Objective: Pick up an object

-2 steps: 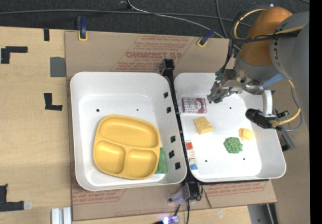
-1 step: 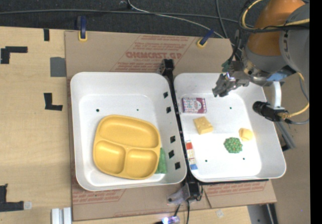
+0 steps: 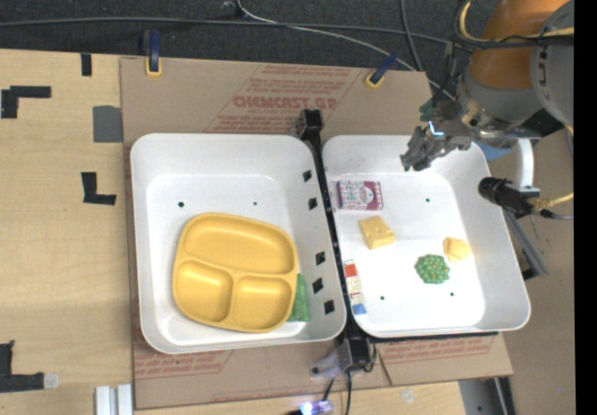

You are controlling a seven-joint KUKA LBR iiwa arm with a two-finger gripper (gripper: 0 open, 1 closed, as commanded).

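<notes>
My gripper (image 3: 417, 156) hangs over the far right part of the right bin (image 3: 499, 311), its dark fingers pointing down and left with nothing seen between them. Below it in the bin lie a small maroon and white packet (image 3: 359, 194), a yellow cheese wedge (image 3: 377, 232), a green bumpy ball (image 3: 432, 269) and a small yellow piece (image 3: 456, 248). A slim red, white and blue item (image 3: 354, 286) rests along the bin's left wall. The packet is the nearest thing to the fingers, a little left and nearer.
The left bin (image 3: 149, 171) holds a yellow divided tray (image 3: 235, 271) with a green object (image 3: 300, 299) wedged at its right side. A black divider (image 3: 317, 189) runs between the bins. Cardboard lies under both, with cables across the back.
</notes>
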